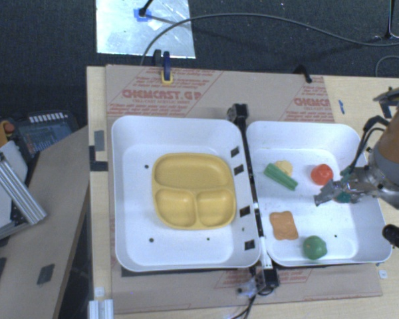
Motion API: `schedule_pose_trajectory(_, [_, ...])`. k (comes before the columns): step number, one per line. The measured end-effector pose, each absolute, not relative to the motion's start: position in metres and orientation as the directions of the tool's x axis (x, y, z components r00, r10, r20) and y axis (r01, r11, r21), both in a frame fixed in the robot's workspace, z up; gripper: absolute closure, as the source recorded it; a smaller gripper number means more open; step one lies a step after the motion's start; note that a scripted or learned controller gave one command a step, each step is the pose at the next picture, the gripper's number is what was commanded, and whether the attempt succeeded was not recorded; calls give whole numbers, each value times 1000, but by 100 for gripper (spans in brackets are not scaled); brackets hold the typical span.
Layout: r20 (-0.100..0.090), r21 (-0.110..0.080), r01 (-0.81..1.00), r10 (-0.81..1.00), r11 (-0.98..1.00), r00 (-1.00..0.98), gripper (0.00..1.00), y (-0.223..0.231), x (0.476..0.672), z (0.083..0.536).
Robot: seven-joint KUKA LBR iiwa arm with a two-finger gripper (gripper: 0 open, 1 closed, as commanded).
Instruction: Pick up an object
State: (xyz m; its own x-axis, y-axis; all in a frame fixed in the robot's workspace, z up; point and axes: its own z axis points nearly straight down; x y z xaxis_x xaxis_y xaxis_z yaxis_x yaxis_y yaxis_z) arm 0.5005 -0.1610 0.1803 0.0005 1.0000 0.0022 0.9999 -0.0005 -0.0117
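Partly, pincer (324,197) tips look blurred.

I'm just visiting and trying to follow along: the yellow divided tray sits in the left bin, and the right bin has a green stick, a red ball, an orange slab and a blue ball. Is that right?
Almost. The ball near the front of the right bin is green, not blue, as the camera view shows. The rest stands: the yellow divided tray lies in the left bin, and the green stick, red ball and orange slab are in the right one.
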Motion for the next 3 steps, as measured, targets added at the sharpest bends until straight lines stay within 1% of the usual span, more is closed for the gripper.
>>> schedule_pose_trajectory(1, [0,1,1000,1000,3,-3,0,-161,504,187])
schedule_pose_trajectory(2, [1,-1,1000,1000,1,-1,0,-157,498,143])
schedule_pose_trajectory(3, [1,-2,1000,1000,1,-1,0,-157,498,90])
